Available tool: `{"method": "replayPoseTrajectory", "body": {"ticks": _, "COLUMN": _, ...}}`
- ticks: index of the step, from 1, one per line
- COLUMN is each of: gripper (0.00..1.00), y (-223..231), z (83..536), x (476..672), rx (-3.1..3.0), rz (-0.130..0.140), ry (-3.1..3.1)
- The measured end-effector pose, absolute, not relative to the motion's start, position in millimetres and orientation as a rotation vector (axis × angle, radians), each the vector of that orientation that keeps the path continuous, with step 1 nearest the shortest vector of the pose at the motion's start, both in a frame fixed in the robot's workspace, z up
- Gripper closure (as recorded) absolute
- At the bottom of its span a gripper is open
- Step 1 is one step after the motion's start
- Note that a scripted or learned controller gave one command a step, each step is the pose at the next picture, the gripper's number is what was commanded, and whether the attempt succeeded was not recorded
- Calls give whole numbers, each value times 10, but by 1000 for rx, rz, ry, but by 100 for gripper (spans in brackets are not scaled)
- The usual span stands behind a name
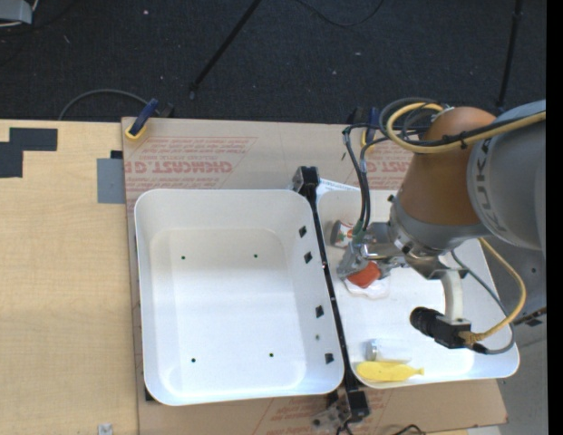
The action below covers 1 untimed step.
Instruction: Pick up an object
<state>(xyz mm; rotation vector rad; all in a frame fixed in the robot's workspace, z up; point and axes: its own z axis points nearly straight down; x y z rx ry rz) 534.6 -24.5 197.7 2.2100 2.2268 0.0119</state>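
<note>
Wooden surface (54, 243) carries cardboard sheet (218, 152) and two white bins side by side: left bin (140, 288), right bin (403, 343). Arm (453, 179) reaches in from right, covering right bin's far half. Pincer (356, 259) low near divider; spread or pressed together, cannot tell. Yellow object (388, 371) at near rim. Red object (362, 278) directly beneath pincer, partly hidden. Small grey piece (373, 348) just beyond yellow object.

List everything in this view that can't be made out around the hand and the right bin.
1. Red object, camera view: the hand covers its top, so its shape and whether it is held stay unclear.
2. Right bin, camera view: the grey arm hides much of its floor.
3. Small grey item above the yellow object, camera view: too small to identify.
</note>
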Motion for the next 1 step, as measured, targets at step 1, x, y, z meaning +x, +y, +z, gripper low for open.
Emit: {"method": "replayPoseTrajectory", "body": {"ticks": 1, "gripper": 100, "y": 415, "z": 2097, "x": 5492, "rx": 2216, "rz": 2, "ry": 2227}}
